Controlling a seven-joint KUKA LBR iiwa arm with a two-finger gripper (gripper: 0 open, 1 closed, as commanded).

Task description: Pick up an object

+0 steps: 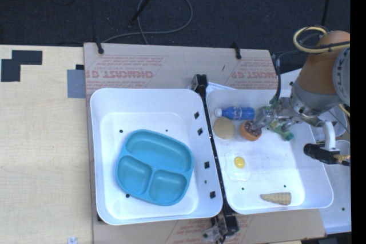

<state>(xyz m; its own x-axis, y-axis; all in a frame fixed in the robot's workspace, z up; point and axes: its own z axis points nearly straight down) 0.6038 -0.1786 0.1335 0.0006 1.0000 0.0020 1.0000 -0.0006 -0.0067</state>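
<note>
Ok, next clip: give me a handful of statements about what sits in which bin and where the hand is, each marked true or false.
1. The blue divided plate lies in the left bin. True.
2. The fried egg lies on the blue divided plate. False: it lies on the floor of the right bin.
3. The hand is over the right bin, near the orange round piece. True.
4. The blue bottle stands upright. False: it lies on its side near the bin's far wall.
5. The ice cream cone lies near the front of the right bin, apart from the other items. True.
</note>
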